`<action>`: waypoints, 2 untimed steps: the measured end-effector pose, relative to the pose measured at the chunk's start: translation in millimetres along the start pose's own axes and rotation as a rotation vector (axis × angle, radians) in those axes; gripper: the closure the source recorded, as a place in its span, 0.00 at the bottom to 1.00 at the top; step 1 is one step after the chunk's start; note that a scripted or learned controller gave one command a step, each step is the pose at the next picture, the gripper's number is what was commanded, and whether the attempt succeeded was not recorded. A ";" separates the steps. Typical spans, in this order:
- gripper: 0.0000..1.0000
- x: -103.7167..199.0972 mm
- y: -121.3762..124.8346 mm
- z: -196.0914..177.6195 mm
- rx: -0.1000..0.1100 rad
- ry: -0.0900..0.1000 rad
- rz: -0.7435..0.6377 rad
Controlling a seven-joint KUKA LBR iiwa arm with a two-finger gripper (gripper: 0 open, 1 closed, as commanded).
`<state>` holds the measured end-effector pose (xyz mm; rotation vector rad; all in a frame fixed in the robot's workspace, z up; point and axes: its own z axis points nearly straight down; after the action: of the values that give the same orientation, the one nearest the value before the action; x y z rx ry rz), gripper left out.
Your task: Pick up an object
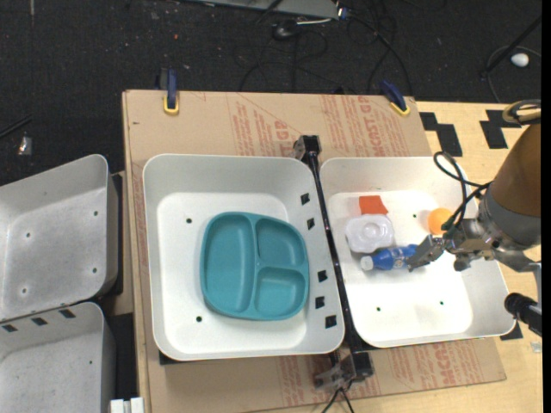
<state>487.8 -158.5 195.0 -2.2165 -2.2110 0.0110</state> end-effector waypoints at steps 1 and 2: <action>0.00 0.3 2.9 -5.6 -0.012 -0.002 -0.003; 0.00 -3.6 10.7 53.4 -0.008 -0.001 -0.001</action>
<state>497.8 -162.0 141.5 -2.2204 -2.2166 0.0037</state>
